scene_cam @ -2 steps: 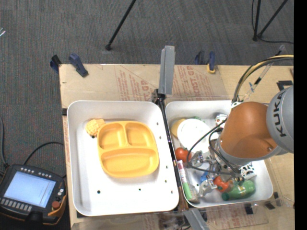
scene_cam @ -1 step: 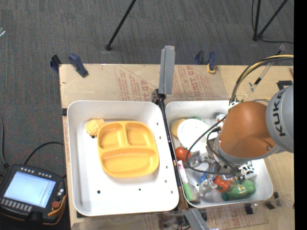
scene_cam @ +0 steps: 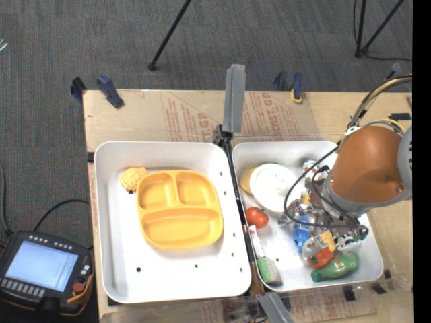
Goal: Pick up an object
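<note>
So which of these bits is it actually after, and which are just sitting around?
Job in hand, in the right bin under the arm: green bottle, red tomato, white lid.

Lying about, left bin: yellow divided tray, small yellow toy.

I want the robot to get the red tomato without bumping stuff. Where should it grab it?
Probably straight from above, fingers closing across the round middle of the red tomato. It is a small ball, so its widest part looks like the surest hold. It sits near the right bin's left wall, with the white round lid close behind, so coming from the side looks cramped.
</note>
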You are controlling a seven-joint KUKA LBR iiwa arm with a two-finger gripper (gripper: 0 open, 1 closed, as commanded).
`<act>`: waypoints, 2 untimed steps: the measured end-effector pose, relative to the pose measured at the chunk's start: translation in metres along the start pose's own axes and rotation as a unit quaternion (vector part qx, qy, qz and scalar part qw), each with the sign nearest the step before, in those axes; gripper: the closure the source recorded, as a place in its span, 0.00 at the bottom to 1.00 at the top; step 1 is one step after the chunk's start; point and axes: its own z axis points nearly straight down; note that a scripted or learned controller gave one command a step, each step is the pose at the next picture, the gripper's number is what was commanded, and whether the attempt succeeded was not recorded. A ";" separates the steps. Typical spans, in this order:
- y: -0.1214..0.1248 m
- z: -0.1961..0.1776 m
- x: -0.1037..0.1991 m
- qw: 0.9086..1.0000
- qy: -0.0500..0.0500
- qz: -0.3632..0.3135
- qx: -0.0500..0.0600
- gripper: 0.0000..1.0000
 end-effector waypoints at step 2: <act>0.002 -0.009 -0.001 1.000 0.000 0.001 -0.002 0.00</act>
